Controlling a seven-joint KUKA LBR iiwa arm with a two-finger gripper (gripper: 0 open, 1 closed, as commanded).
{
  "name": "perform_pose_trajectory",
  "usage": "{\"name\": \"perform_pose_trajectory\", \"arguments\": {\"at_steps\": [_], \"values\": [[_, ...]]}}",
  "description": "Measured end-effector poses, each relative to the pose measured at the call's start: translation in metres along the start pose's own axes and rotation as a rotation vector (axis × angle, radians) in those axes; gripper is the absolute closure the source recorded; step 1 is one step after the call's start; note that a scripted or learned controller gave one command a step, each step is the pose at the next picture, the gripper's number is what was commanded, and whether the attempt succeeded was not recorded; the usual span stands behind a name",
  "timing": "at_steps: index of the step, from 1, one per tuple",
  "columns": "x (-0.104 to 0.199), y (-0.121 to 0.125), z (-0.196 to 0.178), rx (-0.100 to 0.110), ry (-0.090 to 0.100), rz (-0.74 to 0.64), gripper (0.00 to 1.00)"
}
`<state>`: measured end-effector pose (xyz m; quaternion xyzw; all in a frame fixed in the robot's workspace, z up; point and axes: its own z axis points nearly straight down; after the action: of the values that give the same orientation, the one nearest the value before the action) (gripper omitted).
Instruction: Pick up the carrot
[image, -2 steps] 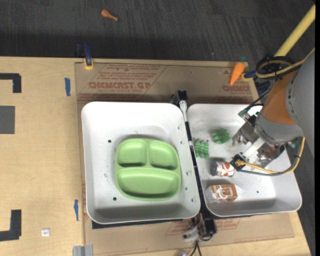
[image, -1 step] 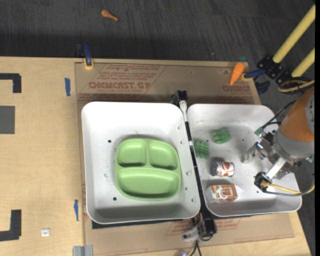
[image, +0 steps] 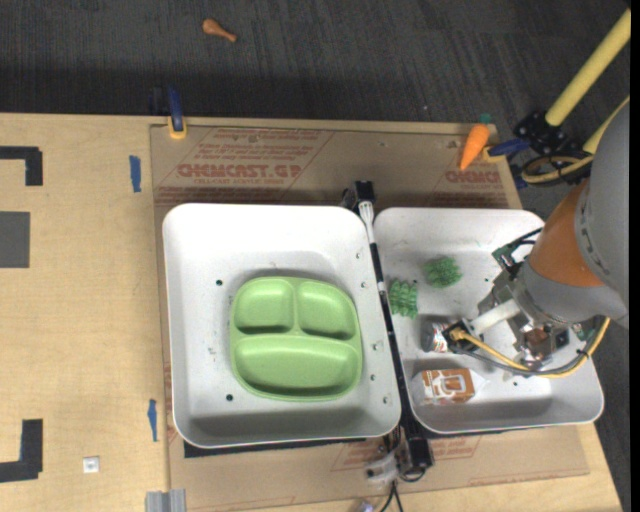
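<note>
- Beyond the far rim of the right bin (image: 450, 216), the carrot (image: 474, 146) lay on the cardboard, outside both bins.
- The gripper (image: 530, 340) hung low inside the right bin, well apart from the carrot; whether it was open, or held anything, could not be told.

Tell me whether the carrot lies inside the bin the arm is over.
No, the carrot lies on the cardboard beyond the far rim of that bin, outside both bins.

Two bins (image: 195, 300) (image: 470, 240); one green plate (image: 296, 335); two green toys (image: 403, 297) (image: 441, 270); one carrot (image: 474, 146).
</note>
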<state>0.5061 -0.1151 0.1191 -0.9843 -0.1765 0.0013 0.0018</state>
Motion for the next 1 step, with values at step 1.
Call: {"name": "perform_pose_trajectory", "arguments": {"at_steps": [1], "values": [[-0.04, 0.0394, 0.0301, -0.002, 0.008, -0.461, 0.0]]}}
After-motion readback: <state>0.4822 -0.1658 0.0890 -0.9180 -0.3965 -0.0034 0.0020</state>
